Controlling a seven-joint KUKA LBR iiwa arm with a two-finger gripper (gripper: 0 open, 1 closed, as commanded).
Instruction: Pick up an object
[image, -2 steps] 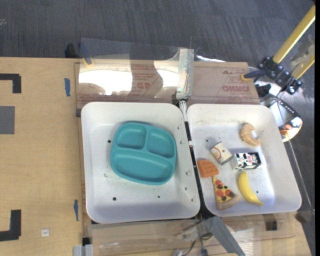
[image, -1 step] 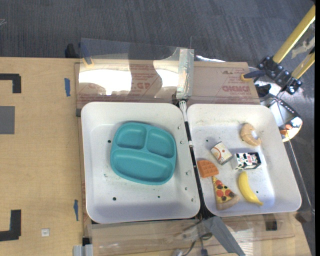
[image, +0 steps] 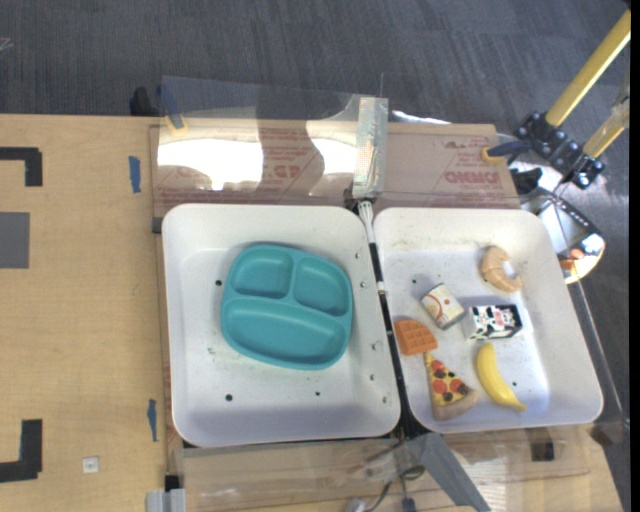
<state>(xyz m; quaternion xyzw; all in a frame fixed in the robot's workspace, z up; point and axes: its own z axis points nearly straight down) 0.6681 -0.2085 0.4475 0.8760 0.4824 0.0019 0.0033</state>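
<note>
The right bin (image: 565, 395) holds several small toy foods. A yellow banana (image: 496, 377) lies near its front right. A pizza slice (image: 447, 385) lies to the left of the banana, with an orange waffle-like piece (image: 414, 335) just above it. A small tan and white block (image: 442, 305) sits near the bin's middle. Beside that block lies a black and white cow-patterned carton (image: 495, 321). A pale bagel or doughnut (image: 500, 267) rests toward the back right.
The left bin (image: 190, 380) holds a teal divided plate (image: 287, 305). Clear plastic panels (image: 300, 150) stand behind both bins. A yellow stand with black clamps (image: 565, 120) rises at the upper right. Cardboard (image: 70, 300) covers the bench to the left.
</note>
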